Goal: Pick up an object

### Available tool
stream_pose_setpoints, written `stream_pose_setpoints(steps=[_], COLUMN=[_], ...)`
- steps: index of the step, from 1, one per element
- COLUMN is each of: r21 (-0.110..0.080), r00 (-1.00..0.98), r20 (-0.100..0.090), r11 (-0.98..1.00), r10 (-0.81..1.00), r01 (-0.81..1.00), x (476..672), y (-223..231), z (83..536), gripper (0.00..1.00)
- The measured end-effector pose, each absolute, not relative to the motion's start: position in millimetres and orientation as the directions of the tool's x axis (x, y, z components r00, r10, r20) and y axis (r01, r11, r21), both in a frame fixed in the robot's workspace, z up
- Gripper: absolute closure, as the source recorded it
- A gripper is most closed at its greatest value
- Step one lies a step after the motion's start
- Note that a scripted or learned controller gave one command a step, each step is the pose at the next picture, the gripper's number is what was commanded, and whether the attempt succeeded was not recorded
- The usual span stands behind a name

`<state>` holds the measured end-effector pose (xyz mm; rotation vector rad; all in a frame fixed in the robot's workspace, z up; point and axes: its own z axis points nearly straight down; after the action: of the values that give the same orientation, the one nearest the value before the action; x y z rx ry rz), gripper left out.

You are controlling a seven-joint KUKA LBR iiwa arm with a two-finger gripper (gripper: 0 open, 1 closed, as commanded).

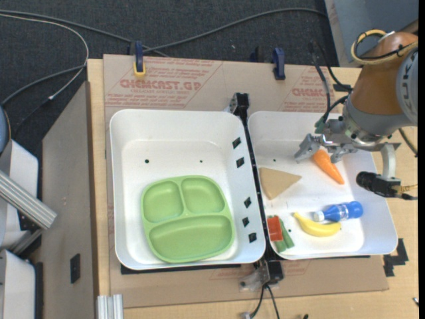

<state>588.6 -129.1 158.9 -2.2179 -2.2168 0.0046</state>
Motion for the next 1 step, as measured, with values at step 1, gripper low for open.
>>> stream_pose_setpoints(steps=[1], r21=[-0.007], r00=[0.001], r20=[0.003], r11=[-0.001], r10=[1.000], r01=[1.000], x=[583.3], y=[-126.4], z=[96.7], gripper=[0.00])
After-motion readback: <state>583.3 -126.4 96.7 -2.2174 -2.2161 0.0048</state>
